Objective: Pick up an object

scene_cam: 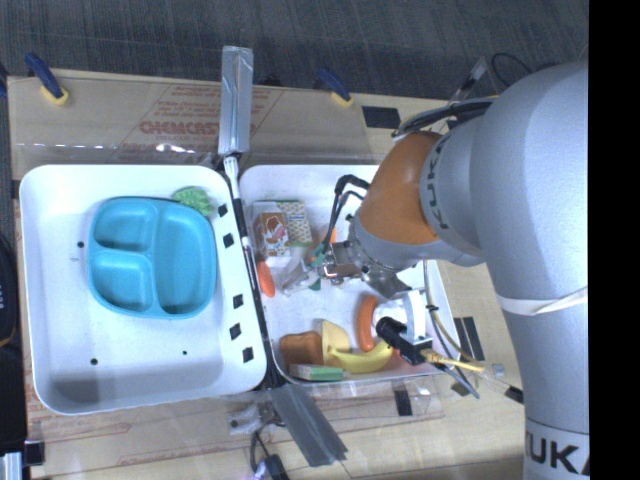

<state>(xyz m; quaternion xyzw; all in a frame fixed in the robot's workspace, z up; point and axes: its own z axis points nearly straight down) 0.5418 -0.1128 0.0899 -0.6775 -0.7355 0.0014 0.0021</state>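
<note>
Two shallow white plastic bins (60,298) sit side by side on a brown cardboard-covered bench (120,118), divided by a grey metal bar (236,98); blue clamps (45,76) grip the bench's far edge; dark ribbed flooring (150,13) lies beyond; black cables (470,358) trail at the near right

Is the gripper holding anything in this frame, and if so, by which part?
Cannot be told. The gripper is down in the right bin beside the snack packet and a clear wrapper, but nothing visibly sits between its fingers.
</note>
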